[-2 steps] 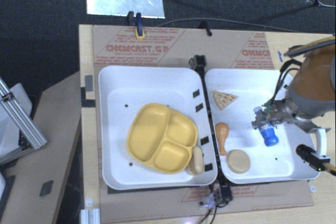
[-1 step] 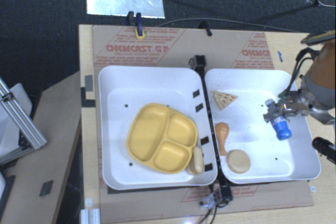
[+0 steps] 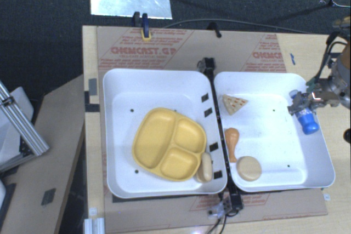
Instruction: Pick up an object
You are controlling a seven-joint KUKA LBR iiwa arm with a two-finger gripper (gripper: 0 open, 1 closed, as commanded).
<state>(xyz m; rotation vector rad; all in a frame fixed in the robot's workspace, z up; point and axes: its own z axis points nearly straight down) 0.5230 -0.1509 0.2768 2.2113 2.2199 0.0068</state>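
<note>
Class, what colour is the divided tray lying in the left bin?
Yellow. The divided tray shows plainly in the camera view, inside the left bin.

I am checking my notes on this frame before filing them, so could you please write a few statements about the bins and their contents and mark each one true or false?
1. The yellow plastic divided tray lies in the left white bin. True.
2. The tan wedge-shaped toy slice lies in the left bin. False: it lies in the right white bin, near its upper left corner.
3. The gripper, with a blue part at its tip, is at the right bin's right edge. True.
4. The orange carrot-shaped toy rests inside the yellow tray. False: it lies on the right bin's floor.
5. A beige round toy lies near the right bin's front wall. True.
</note>
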